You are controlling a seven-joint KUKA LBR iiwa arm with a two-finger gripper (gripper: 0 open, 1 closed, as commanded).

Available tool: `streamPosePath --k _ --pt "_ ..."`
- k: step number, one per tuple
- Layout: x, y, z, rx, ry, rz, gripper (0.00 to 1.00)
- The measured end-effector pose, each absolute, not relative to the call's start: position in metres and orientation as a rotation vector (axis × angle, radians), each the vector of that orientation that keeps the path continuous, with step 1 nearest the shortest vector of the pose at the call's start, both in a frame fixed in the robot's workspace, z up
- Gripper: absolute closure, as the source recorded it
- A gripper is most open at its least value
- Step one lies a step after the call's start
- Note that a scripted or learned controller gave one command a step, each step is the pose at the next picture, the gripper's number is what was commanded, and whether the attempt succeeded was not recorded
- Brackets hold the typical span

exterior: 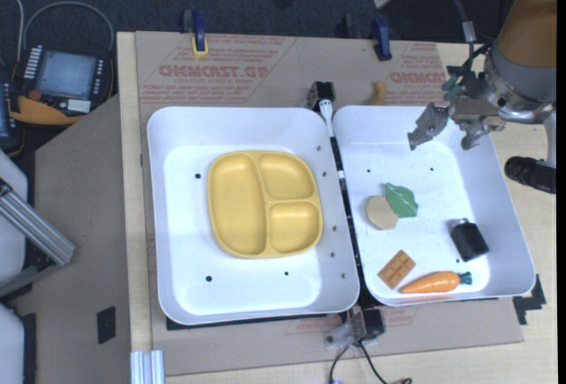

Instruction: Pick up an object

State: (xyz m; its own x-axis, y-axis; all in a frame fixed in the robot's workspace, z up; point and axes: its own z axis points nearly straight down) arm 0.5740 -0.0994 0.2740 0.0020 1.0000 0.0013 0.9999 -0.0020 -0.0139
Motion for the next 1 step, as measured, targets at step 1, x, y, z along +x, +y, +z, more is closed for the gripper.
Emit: streamPosePath --k 1 --pt "0.5759 -0.0993 0.2806 -2.221 -2.221 0.001 0.00"
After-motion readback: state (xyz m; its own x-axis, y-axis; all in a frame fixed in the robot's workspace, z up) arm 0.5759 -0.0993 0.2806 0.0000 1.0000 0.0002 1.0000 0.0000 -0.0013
